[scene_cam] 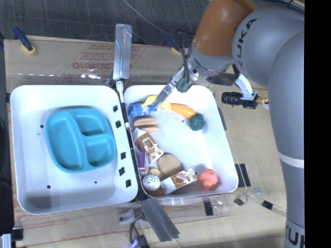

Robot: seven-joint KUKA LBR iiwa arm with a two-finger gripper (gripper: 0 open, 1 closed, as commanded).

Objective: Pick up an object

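Camera view: you've got the arm (248,40) reaching in over the right bin (220,138), gripper (158,102) angled down toward that bin's far left corner. The tip sits right at a yellow item (150,100) and a blue item (137,110), just beside both. Can't tell whether the jaws are open or closed, and nothing is visibly held between them.

Relative to the right bin:
- carrot (182,109) with its green top (196,122) lies inside near the far wall, just right of the gripper tip
- hot dog bun (145,123) inside along the left wall, just below the blue item
- brown-and-white carton (149,148) inside, left side, mid-depth
- bread-like brown piece (168,164) inside, toward the near wall
- speckled white egg (151,181) in the near left corner
- second small carton (181,178) against the near wall
- pink item (208,179) near the near right corner

Left bin (26,138) touches the right bin's left wall and holds a blue divided tray (80,138).
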